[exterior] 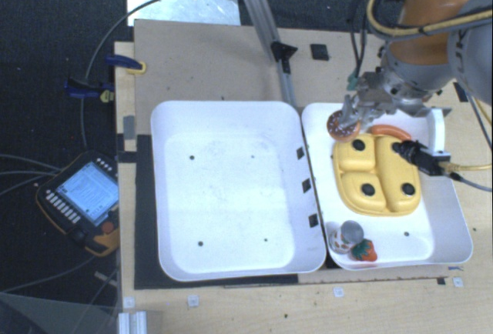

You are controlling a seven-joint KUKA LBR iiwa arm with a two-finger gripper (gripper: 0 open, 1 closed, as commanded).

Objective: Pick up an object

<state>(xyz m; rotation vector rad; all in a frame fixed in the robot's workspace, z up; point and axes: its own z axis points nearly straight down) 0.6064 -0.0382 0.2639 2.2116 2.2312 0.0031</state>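
The gripper (348, 118) hangs over a round brownish object (340, 124) in the right bin (451, 236), apparently positioned for a pick. Finger state: cannot tell.

No text, label, brand, number or sign can be read anywhere. The handheld control pendant (81, 198), lying left of the table (208, 63), has a lit bluish screen, but whatever it displays is too small and blurred to make out. The small dark patches on the table near the top of the right bin (443, 240) carry no legible marking, and neither do the black tabs along the seam between the two bins. The yellow object (377, 178) in the right bin shows only plain black dots, no lettering.
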